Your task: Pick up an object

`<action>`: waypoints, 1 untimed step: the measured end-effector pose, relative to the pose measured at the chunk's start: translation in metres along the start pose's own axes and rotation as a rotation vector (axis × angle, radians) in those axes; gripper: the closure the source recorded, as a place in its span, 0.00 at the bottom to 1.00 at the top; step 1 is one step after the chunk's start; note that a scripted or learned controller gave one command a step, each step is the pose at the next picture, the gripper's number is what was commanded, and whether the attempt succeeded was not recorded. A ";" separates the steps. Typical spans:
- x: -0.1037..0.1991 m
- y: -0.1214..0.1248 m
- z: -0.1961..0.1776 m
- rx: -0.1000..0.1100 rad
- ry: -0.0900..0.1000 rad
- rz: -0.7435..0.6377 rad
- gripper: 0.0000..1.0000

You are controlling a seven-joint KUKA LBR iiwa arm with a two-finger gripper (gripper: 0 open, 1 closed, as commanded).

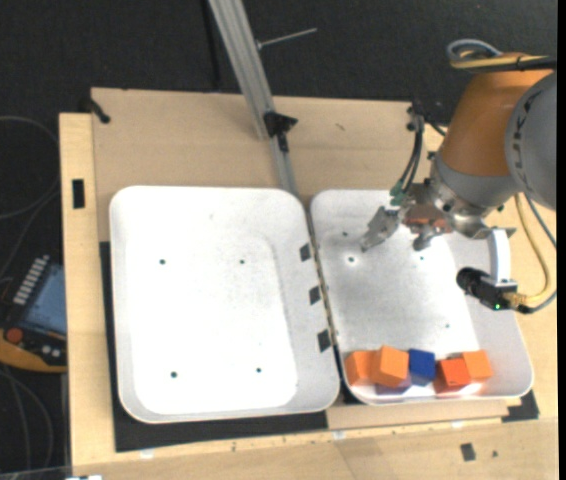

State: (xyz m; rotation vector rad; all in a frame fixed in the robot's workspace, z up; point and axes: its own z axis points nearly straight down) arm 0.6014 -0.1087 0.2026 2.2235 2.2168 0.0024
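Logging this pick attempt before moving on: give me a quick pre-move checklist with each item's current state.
1. Objects to pick are in the right bin: ok, orange blocks and a blue block sit along its near edge.
2. Gripper above the blocks: not ok, it sits over the bin's far part.
3. Nothing between the fingers: ok.
4. Blocks spaced for a grasp: not ok, they sit close together.
5. Finger opening wide enough: cannot tell.

- Even, fairly bright overhead light; the two shallow white plastic bins [213,298] at centre frame look nearly washed out.
- The dark floor [23,48] across the upper left stays dim.
- Shadows are soft and short.
- Overall sharpness is modest: edges look slightly soft and grainy, with small details smeared.
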 end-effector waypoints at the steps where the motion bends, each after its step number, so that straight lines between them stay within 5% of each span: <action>1: -0.038 -0.058 0.056 0.010 -0.001 0.003 0.00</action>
